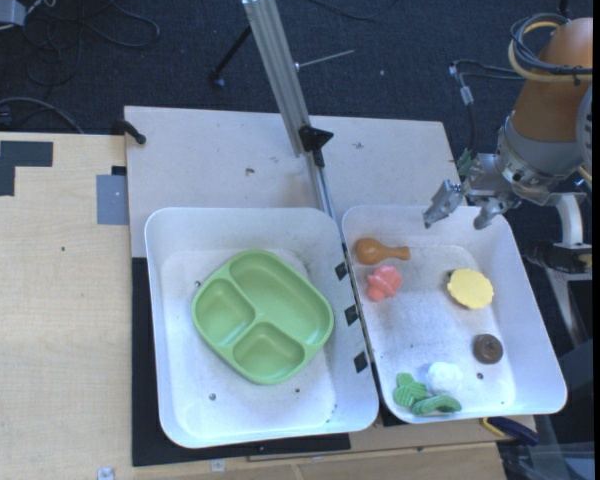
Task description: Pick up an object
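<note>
Camera view, gripper: the gripper (466, 206) hangs over the far rim of the right bin (540, 368), its two fingers spread apart with nothing between them, seemingly poised high so it can drop onto a target.
Camera view, arm: the arm (552, 98) reaches in from the right, orange band above the wrist.
Camera view, candidates: the right bin holds an orange drumstick-like toy (378, 252), a pink piece (384, 283) just beside it, a yellow disc (470, 289), a small brown round (488, 348), and a green and white cluster (429, 389) at the near edge; what that cluster is I cannot tell.
Camera view, spacing: the yellow disc lies apart from the others, so it looks the easiest grasp.
Camera view, left bin: the left bin (170, 268) carries a green divided tray (262, 315), lying flat and well apart from the gripper.
</note>
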`<state>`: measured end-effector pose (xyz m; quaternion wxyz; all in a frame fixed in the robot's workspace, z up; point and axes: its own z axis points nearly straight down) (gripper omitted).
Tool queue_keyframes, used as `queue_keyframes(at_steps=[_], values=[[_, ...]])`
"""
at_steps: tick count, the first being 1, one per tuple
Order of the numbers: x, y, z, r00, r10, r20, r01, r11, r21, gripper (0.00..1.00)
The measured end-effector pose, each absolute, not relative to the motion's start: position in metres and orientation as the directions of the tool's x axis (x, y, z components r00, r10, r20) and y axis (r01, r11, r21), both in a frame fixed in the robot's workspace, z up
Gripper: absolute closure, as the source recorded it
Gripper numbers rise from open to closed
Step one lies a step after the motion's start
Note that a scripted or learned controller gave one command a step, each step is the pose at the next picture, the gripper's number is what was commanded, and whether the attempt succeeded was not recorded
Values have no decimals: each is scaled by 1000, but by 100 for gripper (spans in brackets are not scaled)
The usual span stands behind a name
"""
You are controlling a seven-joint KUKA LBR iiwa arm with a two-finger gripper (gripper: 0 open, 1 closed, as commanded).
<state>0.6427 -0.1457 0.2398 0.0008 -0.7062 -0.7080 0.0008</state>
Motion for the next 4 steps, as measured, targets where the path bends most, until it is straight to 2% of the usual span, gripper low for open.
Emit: queue_keyframes(at_steps=[1,3,4], values=[[643,-146,240,-3,1000,0,1000,3,-3,0],[645,-143,137,-2,1000,2,1000,2,-8,0],[644,-142,89,-1,1000,0,1000,1,-5,0]])
